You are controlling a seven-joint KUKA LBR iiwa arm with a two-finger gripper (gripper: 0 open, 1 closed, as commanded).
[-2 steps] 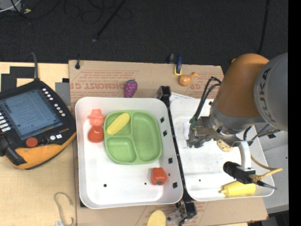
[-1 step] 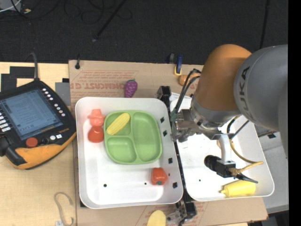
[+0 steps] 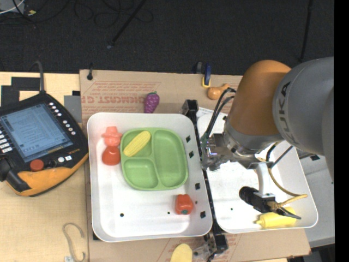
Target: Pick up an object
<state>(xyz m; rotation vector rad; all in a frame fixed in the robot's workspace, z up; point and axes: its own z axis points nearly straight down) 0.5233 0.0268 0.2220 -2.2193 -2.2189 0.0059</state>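
Arm casing [image 3: 305, 108] reads "KUKA", seen sideways. Cardboard sheet [image 3: 122, 94] has red print, upside down, can't make it out. Pendant screen [image 3: 32, 130] text too small.

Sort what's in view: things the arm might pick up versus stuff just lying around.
Pickable, in the bins:
corn cob
green divided plate
red pepper
pink and red figure
yellow toy

Lying about, outside the bins:
teach pendant
purple grapes
metal hook
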